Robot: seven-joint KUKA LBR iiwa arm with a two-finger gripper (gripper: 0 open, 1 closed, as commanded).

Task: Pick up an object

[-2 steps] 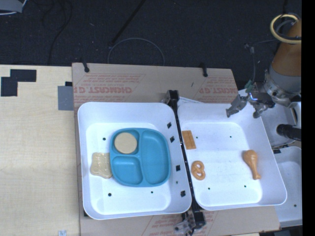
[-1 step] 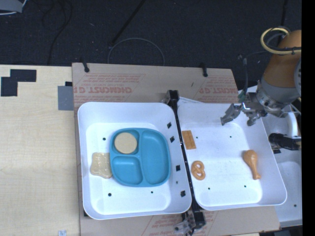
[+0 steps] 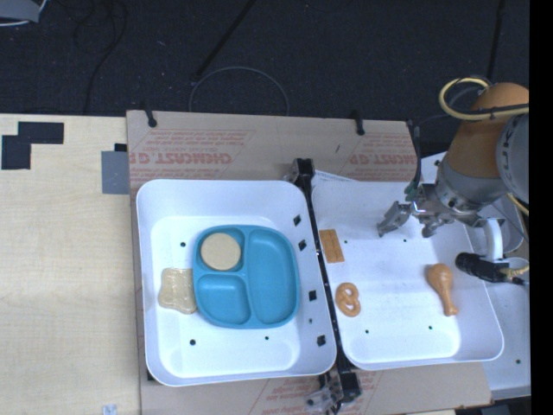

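The drumstick, smooth tan plastic, lies in your right bin, just below the end effector, apart from it. The end effector's fingers are spread open, holding nothing. A knotted pretzel lies farther left.

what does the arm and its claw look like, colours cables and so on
The arm is grey with a broad orange band above the wrist, and a yellow cable loops over the top of that band. The claw is small, grey bare metal with thin fingers. A black cylindrical part sticks out near the wrist.
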